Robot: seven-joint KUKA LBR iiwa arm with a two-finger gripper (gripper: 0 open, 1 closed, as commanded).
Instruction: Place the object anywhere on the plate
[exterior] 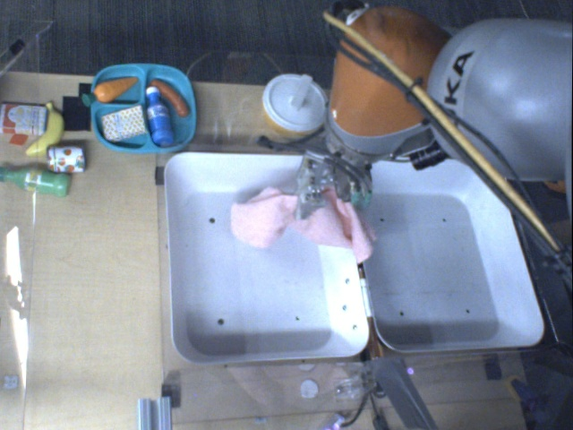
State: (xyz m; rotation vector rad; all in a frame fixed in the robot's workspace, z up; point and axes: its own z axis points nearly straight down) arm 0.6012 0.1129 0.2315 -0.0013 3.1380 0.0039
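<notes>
While the gripper (324, 189) looks clenched on the pink cloth (295, 222) at 12 o'clock in the left bin (192, 330), we'd lift slow & straight so it won't slip, w/ no plate visible.

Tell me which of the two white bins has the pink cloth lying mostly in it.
The left shallow white bin: most of the crumpled pink cloth lies there; one edge drapes toward the right white bin.
</notes>
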